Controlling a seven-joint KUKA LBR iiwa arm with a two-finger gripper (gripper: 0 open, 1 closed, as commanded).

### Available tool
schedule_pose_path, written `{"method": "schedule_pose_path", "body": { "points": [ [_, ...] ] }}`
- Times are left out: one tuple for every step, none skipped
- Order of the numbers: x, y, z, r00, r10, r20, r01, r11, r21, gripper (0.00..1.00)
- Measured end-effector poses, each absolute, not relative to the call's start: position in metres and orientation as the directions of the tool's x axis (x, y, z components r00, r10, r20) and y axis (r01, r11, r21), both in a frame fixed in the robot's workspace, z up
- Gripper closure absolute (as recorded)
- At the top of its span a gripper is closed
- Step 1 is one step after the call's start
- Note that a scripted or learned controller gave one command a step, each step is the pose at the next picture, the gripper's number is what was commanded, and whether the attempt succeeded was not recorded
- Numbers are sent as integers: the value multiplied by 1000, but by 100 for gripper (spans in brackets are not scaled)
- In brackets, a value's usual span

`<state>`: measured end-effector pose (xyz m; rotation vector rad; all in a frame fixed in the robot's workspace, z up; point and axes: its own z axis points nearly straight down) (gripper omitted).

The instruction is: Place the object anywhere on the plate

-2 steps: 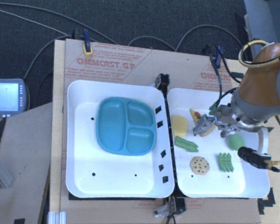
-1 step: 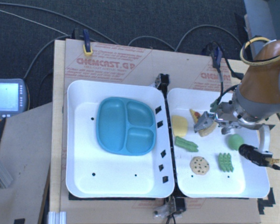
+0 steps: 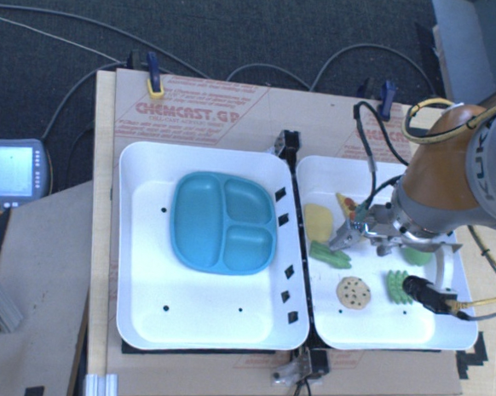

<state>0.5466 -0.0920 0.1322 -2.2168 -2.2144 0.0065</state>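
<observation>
The step in hand appears to be the pick: the arm (image 3: 455,179) is down over the right bin (image 3: 442,336) and nothing has yet reached the plate. The blue divided plate (image 3: 225,223) lies in the left bin (image 3: 141,253), all three compartments bare.

The gripper (image 3: 347,237) is low at the left side of the right bin, pointing toward the divider between the bins. Its metal tip sits just above the green pod-shaped toy (image 3: 330,256), very near or touching it; contact cannot be confirmed. Whether the gripper is spread or closed cannot be told from this view, and no object is seen held.

The yellow toy (image 3: 318,221) lies just beside the gripper, to the upper left. A cookie with dark spots (image 3: 353,293) rests nearer the front edge, and a ribbed green item (image 3: 397,284) lies beside it, both apart from the gripper.

Judgement: the next move calls for a confirmed grasp on one item, probably the green pod, then a lift clear of the divider and carriage left over the plate.
</observation>
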Motion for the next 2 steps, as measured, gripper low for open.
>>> {"method": "schedule_pose_path", "body": {
  "points": [
    [548,-91,86,1,1000,5,1000,-1,-1,0],
    [551,-91,101,1,1000,4,1000,-1,10,100]
  ]
}}
